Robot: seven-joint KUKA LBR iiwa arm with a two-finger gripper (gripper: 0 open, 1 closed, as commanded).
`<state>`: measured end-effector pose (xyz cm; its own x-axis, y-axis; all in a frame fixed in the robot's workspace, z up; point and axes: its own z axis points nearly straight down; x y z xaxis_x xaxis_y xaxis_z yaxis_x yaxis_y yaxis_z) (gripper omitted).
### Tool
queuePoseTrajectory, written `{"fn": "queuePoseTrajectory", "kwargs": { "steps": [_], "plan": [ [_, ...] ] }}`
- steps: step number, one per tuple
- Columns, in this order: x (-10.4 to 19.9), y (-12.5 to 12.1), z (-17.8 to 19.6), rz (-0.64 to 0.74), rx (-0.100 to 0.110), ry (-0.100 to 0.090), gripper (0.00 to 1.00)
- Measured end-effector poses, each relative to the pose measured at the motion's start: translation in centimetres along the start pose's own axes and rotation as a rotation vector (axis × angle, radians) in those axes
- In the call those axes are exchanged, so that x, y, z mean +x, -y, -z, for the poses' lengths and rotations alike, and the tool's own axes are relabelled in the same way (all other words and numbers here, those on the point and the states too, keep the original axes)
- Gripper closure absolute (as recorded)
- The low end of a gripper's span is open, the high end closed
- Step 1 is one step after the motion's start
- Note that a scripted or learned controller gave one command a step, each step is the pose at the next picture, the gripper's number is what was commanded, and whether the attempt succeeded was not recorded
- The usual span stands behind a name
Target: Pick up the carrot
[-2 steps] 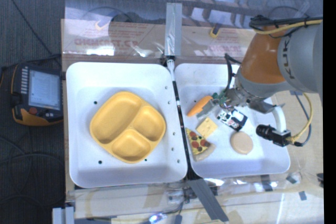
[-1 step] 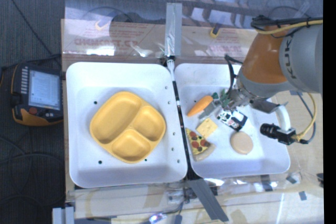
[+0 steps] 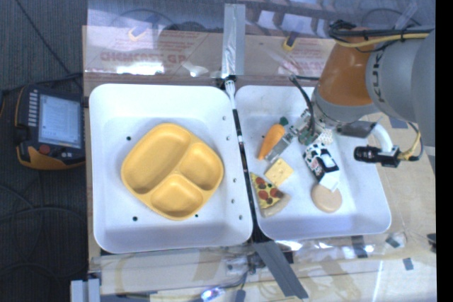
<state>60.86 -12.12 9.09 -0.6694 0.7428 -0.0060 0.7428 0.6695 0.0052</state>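
Observation:
The carrot [image 3: 270, 141], orange with a green top, lies tilted in the upper left part of the right bin [image 3: 368, 219], close to the divider between the bins. My gripper [image 3: 283, 144] is low in that bin, right against the carrot's right side, reaching in from the grey and orange arm [image 3: 350, 78] at the upper right. The wrist hides the space just right of the carrot's green end.
Near the carrot lie a yellow cheese wedge [image 3: 278, 171], a pizza slice [image 3: 268, 193], a black-and-white carton [image 3: 320, 160] and a tan round cookie [image 3: 327, 199]. The left bin [image 3: 106, 223] holds a yellow divided plate [image 3: 173, 170]. A teach pendant [image 3: 48, 128] sits off the bench's left.

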Motion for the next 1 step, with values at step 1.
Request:
{"fn": "queuePoseTrajectory", "kwargs": {
  "steps": [1],
  "plan": [
    [-0.87,2.22,0.04,-0.089,0.000,-0.003,0.00]
  ]
}}
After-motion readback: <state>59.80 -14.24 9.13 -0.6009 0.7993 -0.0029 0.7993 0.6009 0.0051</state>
